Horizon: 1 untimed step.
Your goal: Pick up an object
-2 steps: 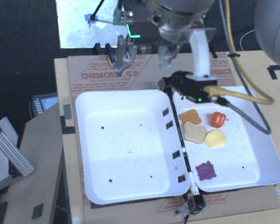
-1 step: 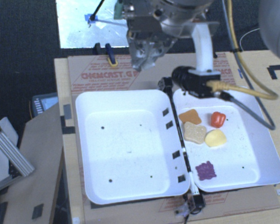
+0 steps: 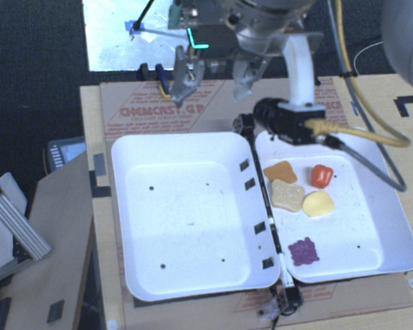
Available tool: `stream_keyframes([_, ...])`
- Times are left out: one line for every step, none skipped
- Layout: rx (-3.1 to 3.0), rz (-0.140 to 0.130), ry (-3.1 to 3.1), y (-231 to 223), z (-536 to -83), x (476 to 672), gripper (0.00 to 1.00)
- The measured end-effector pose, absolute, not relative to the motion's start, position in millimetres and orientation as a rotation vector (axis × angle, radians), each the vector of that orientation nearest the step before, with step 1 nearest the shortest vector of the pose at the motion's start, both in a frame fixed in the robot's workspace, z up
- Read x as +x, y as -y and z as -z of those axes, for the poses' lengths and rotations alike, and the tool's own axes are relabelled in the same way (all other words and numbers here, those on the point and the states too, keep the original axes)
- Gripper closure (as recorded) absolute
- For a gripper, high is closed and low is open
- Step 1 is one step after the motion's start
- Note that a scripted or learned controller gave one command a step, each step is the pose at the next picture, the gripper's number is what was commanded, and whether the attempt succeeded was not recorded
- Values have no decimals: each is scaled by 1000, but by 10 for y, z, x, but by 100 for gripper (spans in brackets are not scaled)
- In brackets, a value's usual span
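My gripper (image 3: 214, 80) hangs high above the far edge of the bins, open, with nothing between its two metal fingers (image 3: 185, 77). In the right bin (image 3: 384, 253) lie an orange slab (image 3: 280, 172), a red and orange pepper-like piece (image 3: 322, 175), a beige toast-like piece (image 3: 288, 196), a yellow lemon-like lump (image 3: 318, 203) and a purple bunch (image 3: 304, 251). All of them sit well below and to the right of the gripper.
The left bin (image 3: 189, 212) sits beside the right one, joined by a black-clipped seam (image 3: 265, 206). A yellow cable (image 3: 364, 135) trails over the right bin's far corner. Cardboard (image 3: 145, 112) lies beneath the bins.
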State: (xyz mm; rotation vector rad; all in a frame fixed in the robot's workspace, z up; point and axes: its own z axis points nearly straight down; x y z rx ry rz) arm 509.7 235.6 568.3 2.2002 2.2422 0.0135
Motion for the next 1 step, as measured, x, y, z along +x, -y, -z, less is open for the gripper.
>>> stream_keyframes([2196, -19, -2246, -2361, -5800, 5097, 100])
